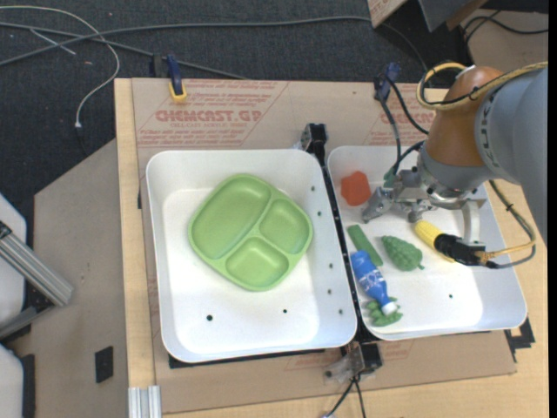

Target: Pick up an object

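Note:
The right bin (pixel 452 307) holds several small things. An orange-red block (pixel 353 187) lies at its far left corner. A slim green stick (pixel 365 244) lies along the left wall, with a bumpy dark green piece (pixel 401 252) beside it. A blue bottle (pixel 369 279) with a white cap lies nearer the front, and a small light green piece (pixel 385 317) lies by its cap. My gripper (pixel 392 205) hangs low over the bin's far half, just right of the orange-red block and above the bumpy green piece. Nothing shows in its grasp.
The left bin (pixel 174 320) bears a light green divided plate (pixel 251 231) near its middle. A black divider (pixel 335 233) runs between the bins. The grey and orange arm (pixel 487 120) covers the right bin's far right corner. Cardboard lies under both bins.

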{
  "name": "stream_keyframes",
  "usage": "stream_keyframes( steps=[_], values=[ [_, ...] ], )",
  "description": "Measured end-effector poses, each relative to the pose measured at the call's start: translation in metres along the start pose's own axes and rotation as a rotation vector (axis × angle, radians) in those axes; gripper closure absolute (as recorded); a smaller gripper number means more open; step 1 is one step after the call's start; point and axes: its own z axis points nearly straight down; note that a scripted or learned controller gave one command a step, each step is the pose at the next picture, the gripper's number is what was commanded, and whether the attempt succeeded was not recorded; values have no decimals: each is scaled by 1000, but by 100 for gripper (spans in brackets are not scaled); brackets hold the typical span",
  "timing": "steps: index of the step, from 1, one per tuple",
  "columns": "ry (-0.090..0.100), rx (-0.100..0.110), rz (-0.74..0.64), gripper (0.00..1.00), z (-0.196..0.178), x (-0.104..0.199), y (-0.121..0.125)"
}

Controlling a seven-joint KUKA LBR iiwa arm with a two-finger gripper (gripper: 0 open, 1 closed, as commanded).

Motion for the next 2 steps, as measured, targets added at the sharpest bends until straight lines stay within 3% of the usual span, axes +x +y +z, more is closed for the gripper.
stream_keyframes(
  steps=[1, 2],
  values=[
    [1, -1, 0, 100, -10, 0, 1],
    [-3, -10, -1, 100, -63, -4, 11]
  ],
)
